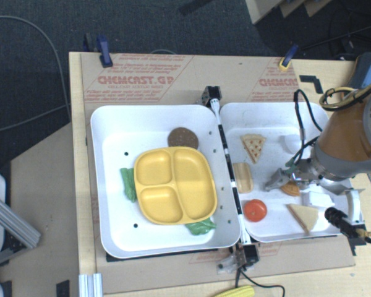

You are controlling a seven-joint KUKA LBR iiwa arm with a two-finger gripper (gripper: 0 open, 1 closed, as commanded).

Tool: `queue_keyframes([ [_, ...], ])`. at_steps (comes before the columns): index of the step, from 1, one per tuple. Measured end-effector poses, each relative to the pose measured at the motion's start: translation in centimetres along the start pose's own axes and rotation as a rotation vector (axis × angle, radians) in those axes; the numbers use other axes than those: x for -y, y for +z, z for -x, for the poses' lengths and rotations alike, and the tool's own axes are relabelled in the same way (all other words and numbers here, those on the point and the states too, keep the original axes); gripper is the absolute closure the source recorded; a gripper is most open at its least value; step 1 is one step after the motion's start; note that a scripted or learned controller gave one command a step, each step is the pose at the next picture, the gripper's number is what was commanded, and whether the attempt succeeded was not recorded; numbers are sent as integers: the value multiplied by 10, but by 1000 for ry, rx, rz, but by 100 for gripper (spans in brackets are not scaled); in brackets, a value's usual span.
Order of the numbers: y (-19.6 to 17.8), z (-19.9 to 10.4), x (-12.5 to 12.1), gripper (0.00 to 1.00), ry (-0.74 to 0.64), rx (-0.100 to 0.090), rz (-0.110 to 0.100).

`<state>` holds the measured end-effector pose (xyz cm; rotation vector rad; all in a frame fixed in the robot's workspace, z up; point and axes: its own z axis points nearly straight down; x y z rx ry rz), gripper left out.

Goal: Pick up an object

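Note:
My gripper (292,181) is down in the right bin (263,110), near its middle right. A small orange-brown piece (291,190) lies right under it, partly hidden by it. A red tomato (255,210) sits to the lower left of the gripper. A tan bread slice (242,177) lies by the bin's left wall. A dotted cracker wedge (253,146) is farther back, and a pale sandwich wedge (303,216) lies near the front edge.
The left bin (111,141) holds a yellow divided plate (173,184), a brown patty (183,137) behind it and green lettuce pieces (128,184) beside it. The grey and orange arm (349,141) covers the right bin's right side.

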<state>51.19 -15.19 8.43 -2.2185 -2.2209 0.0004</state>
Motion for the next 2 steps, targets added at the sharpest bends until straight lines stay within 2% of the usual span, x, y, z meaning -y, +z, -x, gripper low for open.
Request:
queue_keyframes([
  [1, -10, 0, 0, 100, 0, 0, 2],
  [2, -101, -82, -54, 100, 0, 1, 3],
])
